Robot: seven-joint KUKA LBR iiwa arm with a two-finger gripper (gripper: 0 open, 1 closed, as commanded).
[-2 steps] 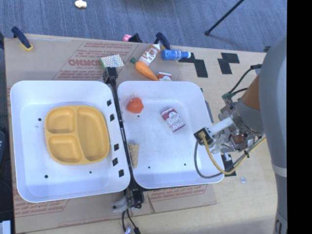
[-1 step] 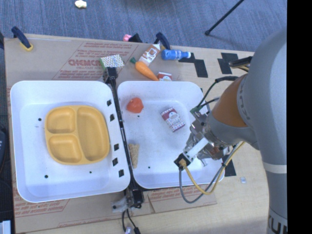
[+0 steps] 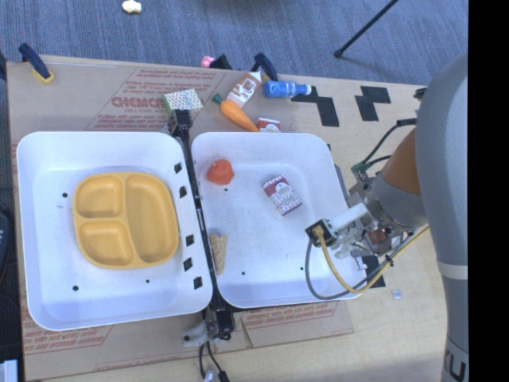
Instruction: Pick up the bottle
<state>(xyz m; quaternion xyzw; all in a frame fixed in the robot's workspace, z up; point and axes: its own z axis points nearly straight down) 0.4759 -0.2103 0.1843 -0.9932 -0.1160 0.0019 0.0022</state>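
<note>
The gripper (image 3: 355,243) hangs over the right edge of the right bin (image 3: 318,146), a yellow cable (image 3: 330,277) looping below it. In that bin lie a red toy (image 3: 220,171), a small red carton (image 3: 282,195) and a waffle cone (image 3: 217,251). The left bin (image 3: 32,213) holds a yellow divided plate (image 3: 126,220). Beyond the bins, on the cardboard, a blue bottle (image 3: 285,89) lies beside a carrot (image 3: 237,114) and a white bottle (image 3: 245,87).
</note>
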